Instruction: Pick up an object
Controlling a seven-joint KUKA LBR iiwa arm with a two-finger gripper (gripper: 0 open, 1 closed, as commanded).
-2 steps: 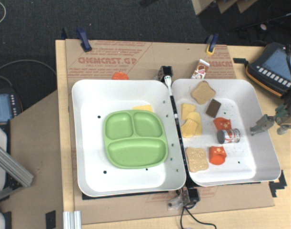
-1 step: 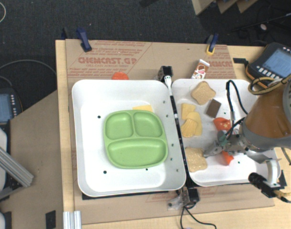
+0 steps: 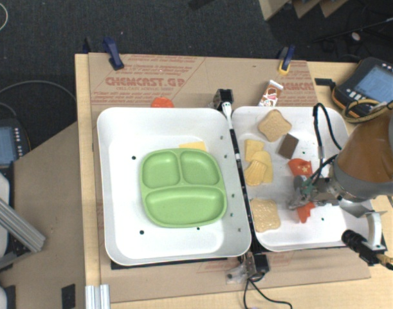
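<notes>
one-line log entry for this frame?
phase: reach | gripper low in right bin, by red piece | grasp: unconfirmed | green divided plate in left bin

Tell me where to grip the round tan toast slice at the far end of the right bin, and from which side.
Grip the round tan toast slice across its left and right edges, coming straight down from above. It appears to lie flat in the right white bin, so only its thin rim offers opposing faces. The dark brown block sits close at its near-right, so that corner looks the tightest for a finger.
</notes>
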